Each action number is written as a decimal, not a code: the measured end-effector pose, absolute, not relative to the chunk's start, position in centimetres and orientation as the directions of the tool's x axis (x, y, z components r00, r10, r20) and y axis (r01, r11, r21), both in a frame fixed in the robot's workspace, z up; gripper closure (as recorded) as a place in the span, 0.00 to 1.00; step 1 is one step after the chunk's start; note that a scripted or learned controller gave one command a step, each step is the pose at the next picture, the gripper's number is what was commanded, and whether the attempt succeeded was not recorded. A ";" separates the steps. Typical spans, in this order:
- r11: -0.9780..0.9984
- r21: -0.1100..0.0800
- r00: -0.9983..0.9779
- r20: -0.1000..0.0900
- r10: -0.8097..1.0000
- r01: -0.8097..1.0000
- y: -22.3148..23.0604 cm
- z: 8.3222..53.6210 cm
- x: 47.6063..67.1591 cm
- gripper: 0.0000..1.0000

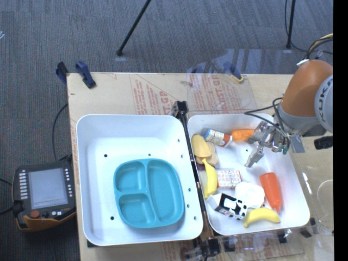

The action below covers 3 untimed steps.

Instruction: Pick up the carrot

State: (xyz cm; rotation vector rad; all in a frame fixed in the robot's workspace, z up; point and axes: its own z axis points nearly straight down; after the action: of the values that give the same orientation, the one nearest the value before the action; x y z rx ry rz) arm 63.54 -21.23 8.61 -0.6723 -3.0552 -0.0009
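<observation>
The carrot (242, 135) lies in the right bin (302, 197), near its far wall, and everything else is easiest placed from it. Touching its left end is a small bottle (217, 137) with a red band; beyond that, against the bin's left wall, a pale yellow piece of fruit (199, 145) and a banana (209, 178) below it. Nearer me than the carrot sit a small printed box (228, 176), a white lump (250, 192), and a fatter orange thing (271, 190) (also carrot-like in colour, so worth not confusing the two). A second banana (262, 217) lies at the near edge.

The gripper (261, 148) hangs just beside the carrot's right end, a little toward me from it, tilted. Its fingers look spread apart with nothing between them, one tip (253, 159) pointing down at bare bin floor. So I'd judge this the approach step: the arm is at the carrot but has not closed on it.

The next move calls for shifting the gripper a touch left and toward the far wall, so the fingers straddle the carrot across its width, then dropping and closing. The bottle pressed against the left end leaves little room there, so a grip near the middle or right end seems safer.

The left bin (92, 145) holds only a blue tray (148, 192), well apart from all this.
</observation>
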 end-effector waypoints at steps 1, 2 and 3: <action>0.722 0.001 -0.722 0.000 0.692 0.692 -21.2 8.8 63.6 0.00; 0.514 0.002 -0.514 -0.002 0.858 0.858 -21.3 8.9 64.0 0.00; 0.363 0.004 -0.363 -0.002 0.932 0.932 -21.3 8.9 64.5 0.00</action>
State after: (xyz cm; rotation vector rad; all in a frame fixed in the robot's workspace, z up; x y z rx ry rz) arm 64.48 -21.31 8.92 -1.7749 -2.5971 -0.0033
